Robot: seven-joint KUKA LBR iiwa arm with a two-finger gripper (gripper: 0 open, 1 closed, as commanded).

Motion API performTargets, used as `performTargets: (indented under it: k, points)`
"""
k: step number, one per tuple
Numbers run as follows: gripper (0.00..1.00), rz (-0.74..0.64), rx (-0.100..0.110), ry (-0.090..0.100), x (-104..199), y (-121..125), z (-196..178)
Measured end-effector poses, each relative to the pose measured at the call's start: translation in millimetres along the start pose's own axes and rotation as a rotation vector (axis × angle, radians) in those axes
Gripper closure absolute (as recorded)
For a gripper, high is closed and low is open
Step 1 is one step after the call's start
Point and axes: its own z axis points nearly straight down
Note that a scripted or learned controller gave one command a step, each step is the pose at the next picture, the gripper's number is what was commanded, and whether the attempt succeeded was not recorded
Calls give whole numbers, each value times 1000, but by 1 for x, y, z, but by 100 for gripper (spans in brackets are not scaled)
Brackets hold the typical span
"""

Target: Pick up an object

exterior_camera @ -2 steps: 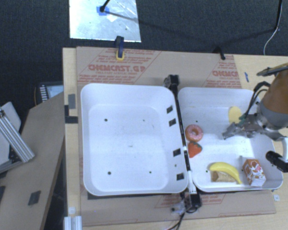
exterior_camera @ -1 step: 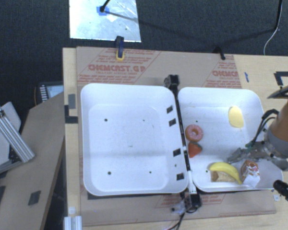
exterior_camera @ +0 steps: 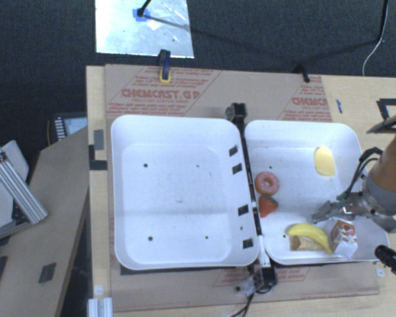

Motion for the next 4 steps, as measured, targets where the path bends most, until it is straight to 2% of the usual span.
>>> performTargets:
  k: [1, 2, 3, 4]
  points:
    - [0, -6, 2, 3, 39, -1, 0]
    - [0, 0, -1, -1, 4, 3, 0]
    - [0, -10, -2, 2, 58, 44, 0]
    - [100, -4, -2, 0, 54, 43, -11]
